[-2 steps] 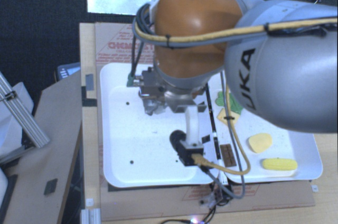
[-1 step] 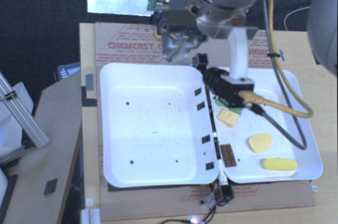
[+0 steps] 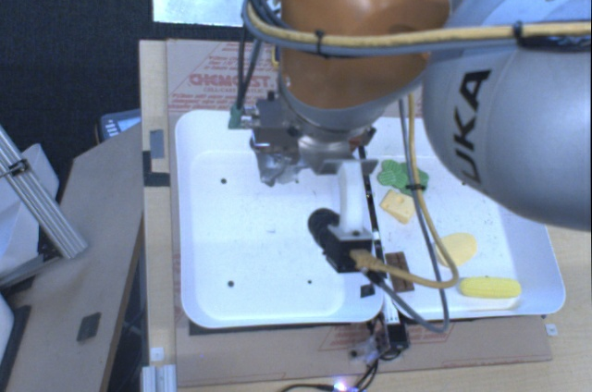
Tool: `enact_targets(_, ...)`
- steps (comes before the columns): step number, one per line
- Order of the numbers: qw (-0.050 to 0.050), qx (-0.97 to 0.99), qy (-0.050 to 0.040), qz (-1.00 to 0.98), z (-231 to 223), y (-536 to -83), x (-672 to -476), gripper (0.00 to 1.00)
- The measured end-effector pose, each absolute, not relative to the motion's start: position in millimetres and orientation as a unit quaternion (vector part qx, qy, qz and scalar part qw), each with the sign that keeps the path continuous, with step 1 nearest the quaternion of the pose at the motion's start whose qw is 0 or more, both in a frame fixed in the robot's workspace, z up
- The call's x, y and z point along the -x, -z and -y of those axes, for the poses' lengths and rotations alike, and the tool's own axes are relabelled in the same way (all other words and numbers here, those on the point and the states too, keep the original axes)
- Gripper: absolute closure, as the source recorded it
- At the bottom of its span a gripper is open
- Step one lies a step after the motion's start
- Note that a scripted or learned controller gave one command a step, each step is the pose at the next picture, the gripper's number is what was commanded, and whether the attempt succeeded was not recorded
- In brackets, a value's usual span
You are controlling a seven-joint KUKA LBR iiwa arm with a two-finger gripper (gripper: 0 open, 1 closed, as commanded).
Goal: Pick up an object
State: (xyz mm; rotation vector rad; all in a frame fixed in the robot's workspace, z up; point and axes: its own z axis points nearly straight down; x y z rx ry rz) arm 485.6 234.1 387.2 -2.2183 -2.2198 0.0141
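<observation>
Tool (image 3: 275,166) hangs over left bin (image 3: 231,238) (green piece (image 3: 401,173) in right bin (image 3: 520,244)).

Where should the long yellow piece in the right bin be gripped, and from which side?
Probably across its narrow middle, from straight above: the yellow piece lies flat, with nothing touching either long side.

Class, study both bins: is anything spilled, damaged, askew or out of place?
Nothing stands out. The green piece, yellow block, yellow oval and yellow stick all lie inside the right-hand bin, none over its rim.
</observation>
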Motion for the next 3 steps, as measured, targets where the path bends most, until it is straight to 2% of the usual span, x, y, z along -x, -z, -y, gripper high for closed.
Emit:
enact_targets(1,-0.001,0.709,0.001,0.705,-139,-410,-487.3,1.0)
enact_targets(2,0.001,0.704,-0.0003,0.71,-219,-309,-486.0,1.0)
enact_targets(3,-0.002,0.706,0.0055,0.709,-206,-425,-487.3,1.0)
